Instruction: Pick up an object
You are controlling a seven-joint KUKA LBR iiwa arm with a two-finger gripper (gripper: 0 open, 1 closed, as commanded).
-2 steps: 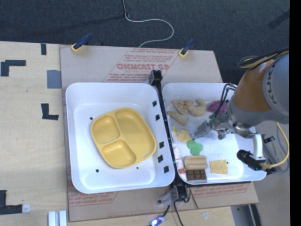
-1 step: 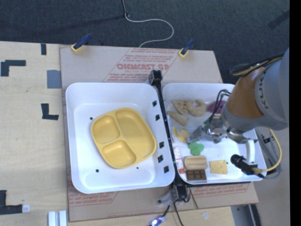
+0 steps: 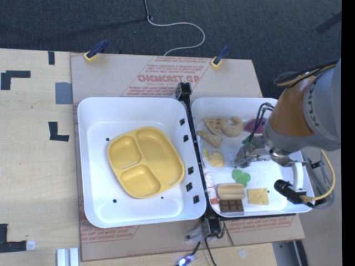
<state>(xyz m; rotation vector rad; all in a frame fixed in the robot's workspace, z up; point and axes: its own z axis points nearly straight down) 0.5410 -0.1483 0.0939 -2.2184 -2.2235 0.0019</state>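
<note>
The left bin (image 3: 89,148) holds 1 yellow divided tray (image 3: 145,161). The right bin (image 3: 233,102) holds beige food pieces (image 3: 223,126), a green piece (image 3: 241,176), a brown block (image 3: 231,205). The gripper (image 3: 243,158) hovers centre-right; its grip cannot be told.

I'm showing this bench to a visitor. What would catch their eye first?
Probably the yellow divided plate lying alone in the left bin. Next, the grey and orange arm reaching into the right bin, its claw low among small toy foods such as a green piece.
</note>
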